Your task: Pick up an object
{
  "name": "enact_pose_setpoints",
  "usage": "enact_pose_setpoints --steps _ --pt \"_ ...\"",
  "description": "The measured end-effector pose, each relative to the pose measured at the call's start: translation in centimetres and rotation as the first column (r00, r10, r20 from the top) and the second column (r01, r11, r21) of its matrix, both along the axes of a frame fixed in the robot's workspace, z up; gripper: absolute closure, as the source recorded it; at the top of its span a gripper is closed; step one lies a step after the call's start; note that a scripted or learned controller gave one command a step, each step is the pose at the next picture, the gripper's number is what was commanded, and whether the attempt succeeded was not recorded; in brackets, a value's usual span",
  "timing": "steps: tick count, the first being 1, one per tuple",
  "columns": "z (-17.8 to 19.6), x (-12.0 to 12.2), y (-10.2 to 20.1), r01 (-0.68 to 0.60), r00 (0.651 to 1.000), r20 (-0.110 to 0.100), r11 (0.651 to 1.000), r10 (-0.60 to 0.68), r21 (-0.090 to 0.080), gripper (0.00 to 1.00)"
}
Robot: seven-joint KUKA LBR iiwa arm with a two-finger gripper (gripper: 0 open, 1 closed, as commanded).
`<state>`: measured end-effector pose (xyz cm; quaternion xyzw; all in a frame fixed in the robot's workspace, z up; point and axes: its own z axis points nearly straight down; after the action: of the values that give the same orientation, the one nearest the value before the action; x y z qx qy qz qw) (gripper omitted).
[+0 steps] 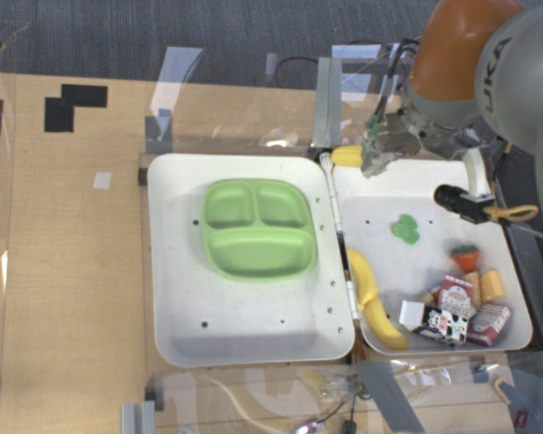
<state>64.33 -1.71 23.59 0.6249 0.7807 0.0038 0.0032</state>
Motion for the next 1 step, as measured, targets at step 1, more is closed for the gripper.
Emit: enact_pose_setpoints --steps 1 --pt "-3.07 -1.39 -1.52 0.298 0.955 -0.006 0.955 -0.298 0.0 1.0"
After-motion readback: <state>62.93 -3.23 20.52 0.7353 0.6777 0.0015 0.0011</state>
